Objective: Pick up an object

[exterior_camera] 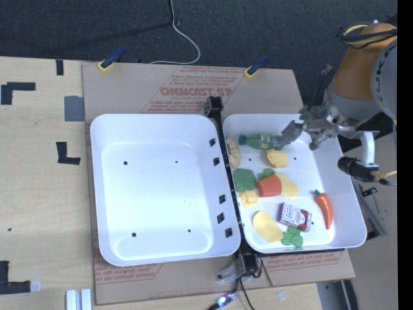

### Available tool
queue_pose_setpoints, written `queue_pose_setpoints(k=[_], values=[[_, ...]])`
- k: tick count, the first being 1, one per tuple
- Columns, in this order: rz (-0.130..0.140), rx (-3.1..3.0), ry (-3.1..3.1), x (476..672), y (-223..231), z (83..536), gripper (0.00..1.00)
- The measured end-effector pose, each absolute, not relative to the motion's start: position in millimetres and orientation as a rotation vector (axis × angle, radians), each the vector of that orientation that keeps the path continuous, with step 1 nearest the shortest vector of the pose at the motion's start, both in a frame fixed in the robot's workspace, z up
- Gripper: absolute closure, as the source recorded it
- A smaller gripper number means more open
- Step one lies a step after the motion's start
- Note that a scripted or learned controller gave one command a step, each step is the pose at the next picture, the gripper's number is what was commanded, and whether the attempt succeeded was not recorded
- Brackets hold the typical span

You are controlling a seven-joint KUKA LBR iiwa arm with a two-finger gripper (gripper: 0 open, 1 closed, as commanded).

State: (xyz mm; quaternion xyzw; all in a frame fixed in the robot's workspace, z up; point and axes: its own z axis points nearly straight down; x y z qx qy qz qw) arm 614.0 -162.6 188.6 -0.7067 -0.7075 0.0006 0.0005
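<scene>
1. Lower centre of the frame: the right bin (335, 241) holds the toys. Along its near edge sit a yellow lemon-shaped piece (266, 225), a green sprig (292, 239), a small red-and-white carton (295, 216) and a chilli pepper (324, 209).
2. Mid-bin: a red block (270, 185) lies between a green block (244, 179) and a yellow piece (288, 187).
3. Far end: a green bottle (257, 140) lies on its side, with a yellow piece (277, 158) just beside it.
4. Upper right: the gripper (298, 134) hangs above the bottle's end, its 2 fingers spread apart, nothing between them.
5. The left bin (103, 173) fills centre-left.
6. Judgement: approach stage; next comes descent onto the bottle, then closing.
</scene>
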Motion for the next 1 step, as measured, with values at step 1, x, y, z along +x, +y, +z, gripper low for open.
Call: queue_pose_setpoints(k=[1], values=[[0.007,-2.218,-2.220,604.1,-169.9,78.0,0.00]])
